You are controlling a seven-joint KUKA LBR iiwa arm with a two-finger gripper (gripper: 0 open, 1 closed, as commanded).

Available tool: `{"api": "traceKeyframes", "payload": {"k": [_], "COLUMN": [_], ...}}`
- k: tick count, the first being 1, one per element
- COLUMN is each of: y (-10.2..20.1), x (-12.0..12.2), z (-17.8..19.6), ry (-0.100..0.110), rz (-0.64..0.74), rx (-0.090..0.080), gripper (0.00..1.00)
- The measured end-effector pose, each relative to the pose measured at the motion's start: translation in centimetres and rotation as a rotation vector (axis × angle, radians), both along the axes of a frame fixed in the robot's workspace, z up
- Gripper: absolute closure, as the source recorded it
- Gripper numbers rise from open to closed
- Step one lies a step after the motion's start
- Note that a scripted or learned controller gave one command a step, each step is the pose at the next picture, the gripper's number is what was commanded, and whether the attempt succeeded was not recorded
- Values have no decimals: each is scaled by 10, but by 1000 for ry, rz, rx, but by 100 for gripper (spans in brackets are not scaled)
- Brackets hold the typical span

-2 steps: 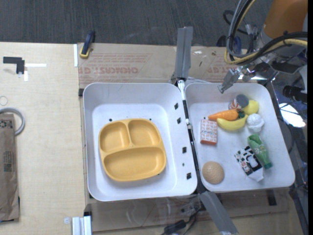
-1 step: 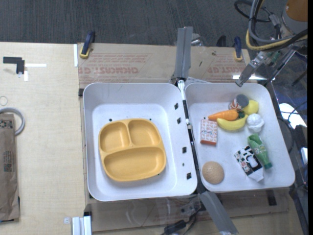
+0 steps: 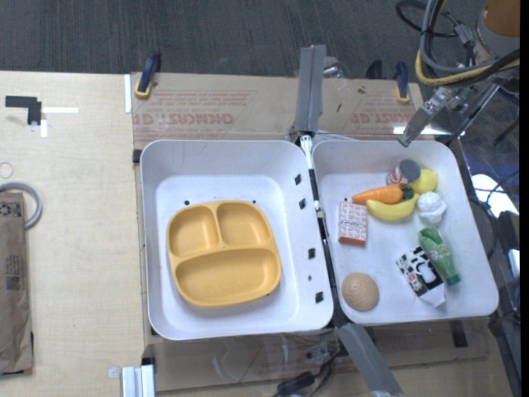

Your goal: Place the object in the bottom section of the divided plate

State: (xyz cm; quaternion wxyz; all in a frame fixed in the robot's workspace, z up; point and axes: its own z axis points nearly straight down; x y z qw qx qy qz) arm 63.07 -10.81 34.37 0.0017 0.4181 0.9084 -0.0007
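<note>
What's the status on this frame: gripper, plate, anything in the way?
Gripper over right bin's far rim, holding nothing seen. Divided plate in left bin, bottom section bare. Carrot, banana, other items in the right bin.

My arm: an orange band shows at the top right corner of the view, rounded, glossy. Beside the band, towards the left: a bundle of cables, some black, one yellow, looping in wide curves and running down towards my wrist. Below the band: my wrist assembly, grey metal with thin dark struts and bright edges. From the wrist, a slim grey finger piece tapers to a narrow tip. Screws and markings: too small to tell.
</note>
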Motion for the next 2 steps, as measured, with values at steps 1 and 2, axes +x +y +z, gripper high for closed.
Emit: {"api": "traceKeyframes", "payload": {"k": [1,2], "y": [0,0], "x": [0,0], "z": [0,0], "ry": [0,0], "rz": [0,0], "rx": [0,0], "gripper": [0,0]}}
